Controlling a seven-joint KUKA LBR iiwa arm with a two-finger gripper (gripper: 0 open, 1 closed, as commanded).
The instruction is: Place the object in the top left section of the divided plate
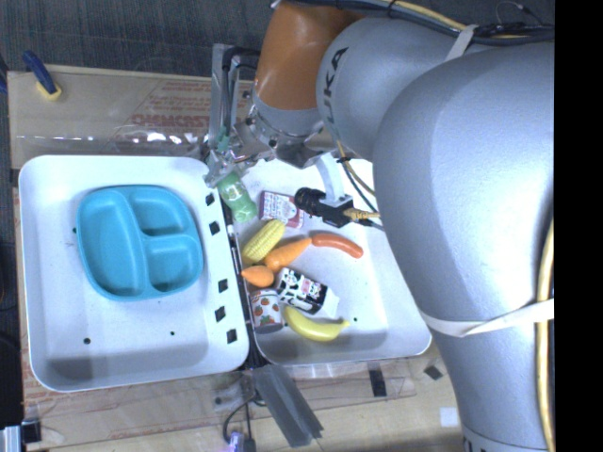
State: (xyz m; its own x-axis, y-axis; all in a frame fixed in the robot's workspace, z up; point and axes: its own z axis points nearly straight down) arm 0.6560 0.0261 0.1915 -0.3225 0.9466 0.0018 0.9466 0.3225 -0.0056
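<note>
Bench of pale wood under two shallow white bins, dark floor beyond. We note the left bin (57, 347) carries the blue divided plate (139, 241), its sections bare, with open white floor all round it, widest toward the near rim. The gripper (222, 163) sits at the far end of the wall between the bins, low over the right bin's (396, 332) far left corner; we cannot tell how its fingers stand. Just beneath and near side of it lies a green-labelled bottle (236, 199), touching or nearly touching the tip; we cannot say it is held. Further toward us from the gripper, the clutter runs on: a pink packet (280, 206), a corn cob (263, 239), a carrot (279, 260), a red sausage (336, 244), a black-and-white carton (303, 292), a banana (315, 326). The plate lies to the gripper's left and nearer us, across the dividing wall.
</note>
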